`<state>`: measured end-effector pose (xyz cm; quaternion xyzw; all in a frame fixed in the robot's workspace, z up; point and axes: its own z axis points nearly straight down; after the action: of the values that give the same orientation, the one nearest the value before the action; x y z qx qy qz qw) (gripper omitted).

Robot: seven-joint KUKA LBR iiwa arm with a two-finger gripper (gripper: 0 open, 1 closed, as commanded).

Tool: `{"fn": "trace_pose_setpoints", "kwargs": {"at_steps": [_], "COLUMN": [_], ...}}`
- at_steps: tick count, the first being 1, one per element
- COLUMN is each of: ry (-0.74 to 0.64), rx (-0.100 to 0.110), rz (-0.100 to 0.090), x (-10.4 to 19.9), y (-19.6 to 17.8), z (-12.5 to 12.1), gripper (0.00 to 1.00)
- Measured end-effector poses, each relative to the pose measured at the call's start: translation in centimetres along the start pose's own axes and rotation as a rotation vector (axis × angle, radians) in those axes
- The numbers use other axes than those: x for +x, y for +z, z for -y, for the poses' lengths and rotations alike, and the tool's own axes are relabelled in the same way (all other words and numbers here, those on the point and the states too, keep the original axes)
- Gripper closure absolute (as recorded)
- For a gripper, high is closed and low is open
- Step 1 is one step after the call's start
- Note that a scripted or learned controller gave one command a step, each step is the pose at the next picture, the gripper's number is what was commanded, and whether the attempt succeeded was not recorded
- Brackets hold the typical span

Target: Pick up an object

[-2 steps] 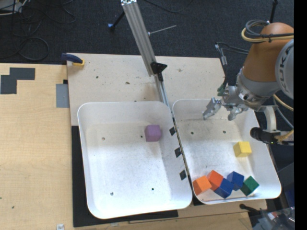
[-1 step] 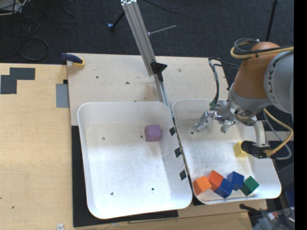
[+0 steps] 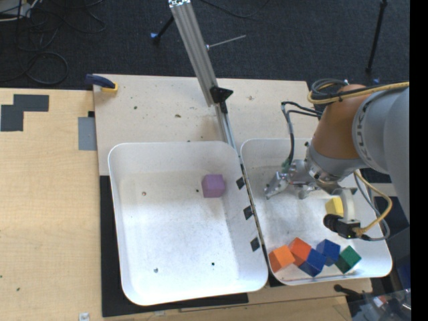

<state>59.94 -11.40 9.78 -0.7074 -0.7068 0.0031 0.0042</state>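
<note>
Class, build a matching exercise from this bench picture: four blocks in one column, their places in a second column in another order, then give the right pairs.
Column one:
1. purple block
2. yellow block
3. green block
4. orange blocks

Column two:
A. right bin, far right of the cluster at the near edge
B. left bin, alone
C. right bin, just under the arm's wrist
D. right bin, left end of the cluster

Pairs: 1-B, 2-C, 3-A, 4-D

Left bin [image 3: 134, 246] lies open around purple cube [image 3: 213, 186] (apparently alone).
</note>
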Motion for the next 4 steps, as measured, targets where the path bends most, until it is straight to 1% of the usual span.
{"fn": "trace_pose_setpoints", "kwargs": {"at_steps": [1,2,3,4], "ry": [0.008,0.004,-0.001,-0.001], "rx": [-0.005,-0.013,-0.015,-0.010], "rz": [0.000,0.002,0.003,0.001], "x": [-0.2,-1.2,-1.5,-1.6], "y": [-1.4,-7.1,-13.5,-14.7], "z": [-0.1,-0.4,-0.7,-0.7], "gripper": [1.00,1.00,1.00,1.00]}}
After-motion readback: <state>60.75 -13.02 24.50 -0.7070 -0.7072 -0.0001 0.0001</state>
